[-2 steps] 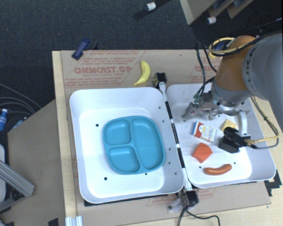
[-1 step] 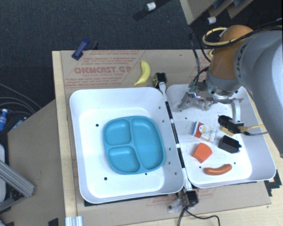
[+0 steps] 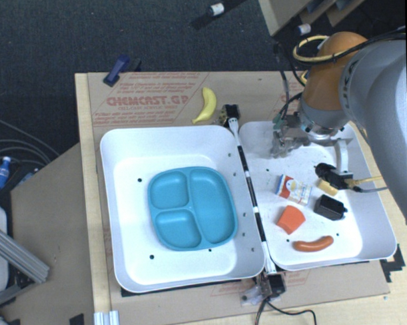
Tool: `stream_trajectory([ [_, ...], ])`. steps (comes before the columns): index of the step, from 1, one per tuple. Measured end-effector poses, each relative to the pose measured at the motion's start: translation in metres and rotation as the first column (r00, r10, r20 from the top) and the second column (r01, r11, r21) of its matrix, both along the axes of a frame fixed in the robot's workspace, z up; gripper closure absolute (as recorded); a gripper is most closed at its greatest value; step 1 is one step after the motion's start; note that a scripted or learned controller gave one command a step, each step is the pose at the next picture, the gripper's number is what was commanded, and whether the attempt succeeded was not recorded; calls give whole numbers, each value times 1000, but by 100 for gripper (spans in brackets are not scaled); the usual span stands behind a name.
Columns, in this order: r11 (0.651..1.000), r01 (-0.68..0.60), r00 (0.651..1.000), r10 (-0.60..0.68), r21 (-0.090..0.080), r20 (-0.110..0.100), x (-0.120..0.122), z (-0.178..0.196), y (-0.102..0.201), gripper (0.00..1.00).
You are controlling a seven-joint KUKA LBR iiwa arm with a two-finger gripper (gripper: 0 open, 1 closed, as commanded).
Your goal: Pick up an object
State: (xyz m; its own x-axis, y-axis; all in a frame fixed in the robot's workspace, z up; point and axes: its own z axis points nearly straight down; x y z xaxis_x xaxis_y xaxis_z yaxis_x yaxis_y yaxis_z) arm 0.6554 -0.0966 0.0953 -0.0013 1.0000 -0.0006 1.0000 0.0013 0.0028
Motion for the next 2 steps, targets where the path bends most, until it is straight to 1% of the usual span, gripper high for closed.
stream_trajectory([
  [1, 1000, 0, 1000, 0, 0, -1, 0, 0, 0, 0],
  [2, 1000, -1, 1000, 1, 0, 2, 1, 10, 0, 100],
])
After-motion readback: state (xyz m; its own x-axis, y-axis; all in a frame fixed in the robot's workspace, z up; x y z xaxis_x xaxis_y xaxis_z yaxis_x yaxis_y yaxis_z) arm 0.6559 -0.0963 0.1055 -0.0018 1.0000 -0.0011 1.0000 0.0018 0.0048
